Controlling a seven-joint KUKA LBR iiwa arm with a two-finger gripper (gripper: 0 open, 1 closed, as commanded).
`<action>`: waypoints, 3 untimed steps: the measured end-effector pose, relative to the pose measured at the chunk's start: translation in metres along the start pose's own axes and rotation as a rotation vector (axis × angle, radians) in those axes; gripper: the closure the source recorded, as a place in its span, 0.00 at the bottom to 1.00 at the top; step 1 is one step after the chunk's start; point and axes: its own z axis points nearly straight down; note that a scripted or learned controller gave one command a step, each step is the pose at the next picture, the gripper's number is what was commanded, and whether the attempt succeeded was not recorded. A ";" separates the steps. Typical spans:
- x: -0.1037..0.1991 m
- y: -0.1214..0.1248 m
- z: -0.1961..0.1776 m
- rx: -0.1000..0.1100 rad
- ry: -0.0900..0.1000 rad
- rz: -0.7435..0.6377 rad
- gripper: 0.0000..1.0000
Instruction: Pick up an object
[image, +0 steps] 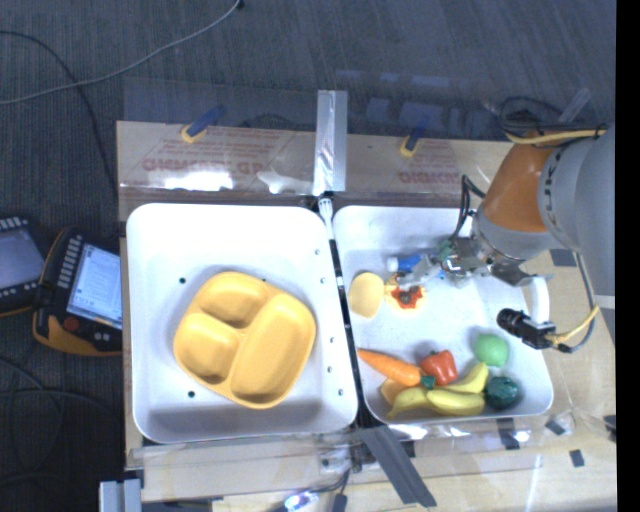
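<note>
End effector (408, 280) low in right bin (520, 235); jaw state cannot be told. Egg (366, 295) just left; carrot (390, 367) below.

One fixed camera above your bench, looking down at a slant.

You see both white bins whole: left bin (150, 330) toward nine o'clock, right bin (345, 290) toward three o'clock (the arm (560, 195) enters there), from a moderate height.

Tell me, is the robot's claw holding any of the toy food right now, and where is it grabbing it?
It cannot be told. The gripper sits low in the right bin beside the pale yellow round toy, but nothing shows between its fingers.
</note>
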 end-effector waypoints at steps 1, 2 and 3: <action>0.064 -0.014 -0.001 -0.007 -0.003 0.048 0.00; 0.066 -0.015 0.000 -0.008 -0.003 0.063 0.00; 0.066 -0.032 -0.002 -0.016 -0.006 0.027 0.00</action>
